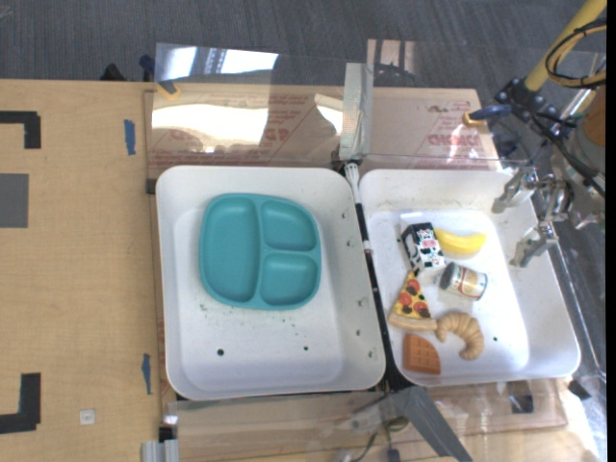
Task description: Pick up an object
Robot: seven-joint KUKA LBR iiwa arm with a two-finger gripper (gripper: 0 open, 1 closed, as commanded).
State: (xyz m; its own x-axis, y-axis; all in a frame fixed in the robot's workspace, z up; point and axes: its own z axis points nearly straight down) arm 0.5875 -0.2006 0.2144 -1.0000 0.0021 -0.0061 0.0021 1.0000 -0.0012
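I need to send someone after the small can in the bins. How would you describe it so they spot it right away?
Look in the right-hand white bin, where the toy foods are clustered. The can lies on its side near the cluster's middle, just below the yellow banana and above the croissant. It is the only cylinder there, with a shiny metal end and a brown label.

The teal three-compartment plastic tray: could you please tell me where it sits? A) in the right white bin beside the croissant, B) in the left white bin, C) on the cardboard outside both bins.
B: the teal three-compartment plastic tray lies flat inside the left white bin, alone there.
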